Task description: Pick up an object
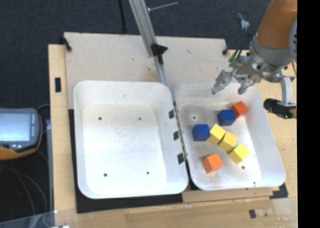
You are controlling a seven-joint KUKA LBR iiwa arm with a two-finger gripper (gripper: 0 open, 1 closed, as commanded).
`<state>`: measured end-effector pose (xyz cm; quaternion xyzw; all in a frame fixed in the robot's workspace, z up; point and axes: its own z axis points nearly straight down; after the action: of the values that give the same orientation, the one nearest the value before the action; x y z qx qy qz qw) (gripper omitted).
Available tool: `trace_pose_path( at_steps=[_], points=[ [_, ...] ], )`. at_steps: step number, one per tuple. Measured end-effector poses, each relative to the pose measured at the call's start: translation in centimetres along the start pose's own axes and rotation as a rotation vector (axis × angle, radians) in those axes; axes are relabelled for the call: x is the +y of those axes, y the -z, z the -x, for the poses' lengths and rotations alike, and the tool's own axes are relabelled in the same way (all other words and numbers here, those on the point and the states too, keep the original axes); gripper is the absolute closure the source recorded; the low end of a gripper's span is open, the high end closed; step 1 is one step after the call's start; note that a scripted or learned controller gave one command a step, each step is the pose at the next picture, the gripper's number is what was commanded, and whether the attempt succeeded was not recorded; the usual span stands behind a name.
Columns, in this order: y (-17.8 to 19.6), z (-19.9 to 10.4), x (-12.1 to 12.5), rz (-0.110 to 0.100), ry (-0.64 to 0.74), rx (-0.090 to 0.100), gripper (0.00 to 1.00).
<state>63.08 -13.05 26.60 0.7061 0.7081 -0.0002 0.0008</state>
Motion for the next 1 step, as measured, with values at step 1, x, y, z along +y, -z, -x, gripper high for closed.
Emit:
trace_pose_path(
  at_steps=[1],
  points=[
    [4.31,-8.67,-3.81,0.003,0.008,0.004,0.00]
  ],
)
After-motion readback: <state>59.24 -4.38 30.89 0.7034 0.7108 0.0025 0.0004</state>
